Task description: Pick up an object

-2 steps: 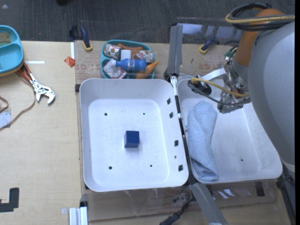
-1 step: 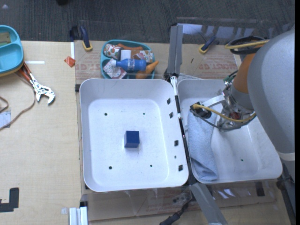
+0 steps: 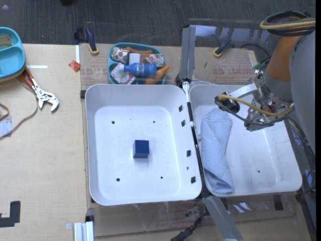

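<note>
Candidate one: blue cube [image 3: 141, 148], alone near the middle of the left bin [image 3: 100, 185], sitting flat on the floor and well apart from every wall.
Cube handling: I judge it light, stiff and not fragile. Its smooth faces may slip a little. The best hold is across two opposite flat sides, coming straight down and centred.
Candidate two: pale cloth [image 3: 218, 149], lying rumpled lengthwise along the left side of the right bin [image 3: 271, 185], close to the wall between the bins.
Cloth handling: I judge it soft, limp and light, so it will sag and drape when lifted. A pinch on a raised fold would serve. A flat patch offers little to grip.
My gripper [image 3: 252, 118]: over the upper part of the right bin, just beside the cloth's upper end, well apart from the cube.
Gripper opening: cannot tell, as the angle and the wrist hardware obscure it.
Grasp contents: nothing seen held. I cannot tell whether I touch the cloth or the bin floor.
Nearer target: the cloth, by position.
</note>
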`<control>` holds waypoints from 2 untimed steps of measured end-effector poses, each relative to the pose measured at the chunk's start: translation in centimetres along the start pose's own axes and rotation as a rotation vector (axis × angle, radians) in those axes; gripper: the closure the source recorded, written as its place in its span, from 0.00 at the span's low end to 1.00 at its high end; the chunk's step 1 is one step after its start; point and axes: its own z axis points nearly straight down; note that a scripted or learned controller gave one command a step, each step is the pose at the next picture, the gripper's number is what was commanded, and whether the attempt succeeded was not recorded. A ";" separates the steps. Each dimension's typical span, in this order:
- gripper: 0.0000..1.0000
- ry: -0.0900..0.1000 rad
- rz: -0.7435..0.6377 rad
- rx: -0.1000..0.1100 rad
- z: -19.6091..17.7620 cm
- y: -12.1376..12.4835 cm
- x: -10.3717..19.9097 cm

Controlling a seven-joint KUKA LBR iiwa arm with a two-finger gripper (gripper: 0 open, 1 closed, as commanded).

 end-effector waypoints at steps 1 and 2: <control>1.00 -0.005 -0.004 0.000 -0.8 0.0 0.0; 1.00 0.000 -0.013 0.001 12.0 3.3 0.5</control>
